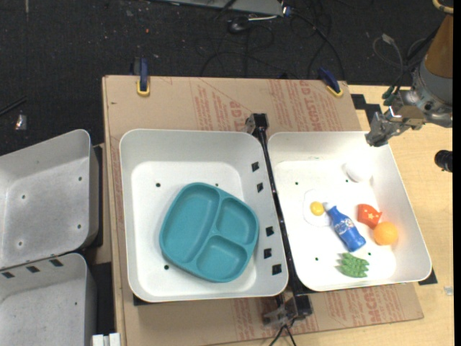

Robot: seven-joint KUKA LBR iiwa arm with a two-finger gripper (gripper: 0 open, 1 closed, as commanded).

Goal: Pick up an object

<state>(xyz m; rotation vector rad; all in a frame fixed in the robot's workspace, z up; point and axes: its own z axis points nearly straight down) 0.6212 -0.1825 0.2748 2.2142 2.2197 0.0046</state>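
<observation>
- Camera view looks down at a slant on a bench (216,96) with two white bins side by side.
- The left bin (137,157) holds a teal divided tray (209,231), lying flat and tilted on a diagonal.
- The right bin (317,150) holds several small things grouped in its lower right part: a fried-egg toy (316,210), a blue bottle (346,228), a red piece (368,214), an orange ball (385,233), a green leafy piece (353,266) and a white piece (355,171) nearer the far wall.
- The blue bottle lies flat, its long axis running from upper left to lower right, touching the egg toy.
- The near-left and far-left floor of the right bin is bare.
- The gripper (377,135) hangs over the right bin's far right corner, apart from every object, grasping nothing; I cannot tell how its tips are set.
</observation>
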